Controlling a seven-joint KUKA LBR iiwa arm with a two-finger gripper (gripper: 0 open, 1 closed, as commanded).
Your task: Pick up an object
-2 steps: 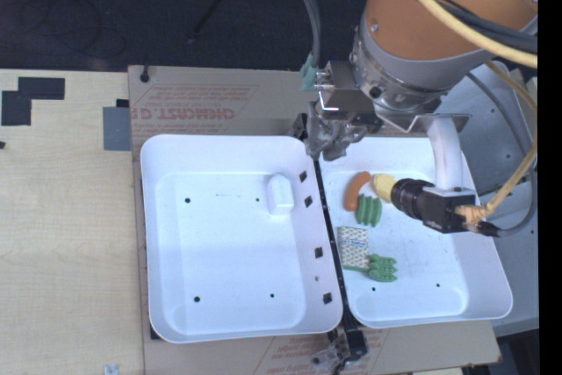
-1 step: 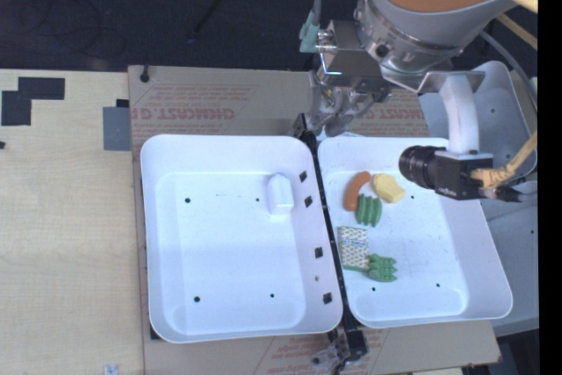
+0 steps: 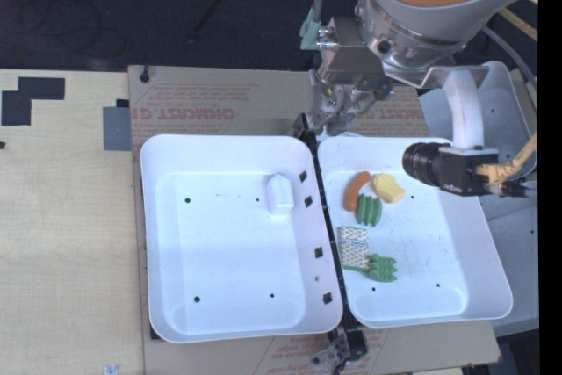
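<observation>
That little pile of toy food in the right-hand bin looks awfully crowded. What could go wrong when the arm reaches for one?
The orange piece, yellow piece and green piece lie bunched together, so the gripper may nudge neighbours or grab two. The checked packet lies flat near the bin wall, which looks hard to grip.

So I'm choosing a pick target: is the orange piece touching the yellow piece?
Apart: the camera view shows white bin floor between the orange piece and the yellow piece.

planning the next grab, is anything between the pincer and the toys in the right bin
Nothing visible blocks it. The pincer hangs over the back rim of the right bin, and bare white floor lies between it and the orange sausage, yellow piece and green pods.
</observation>
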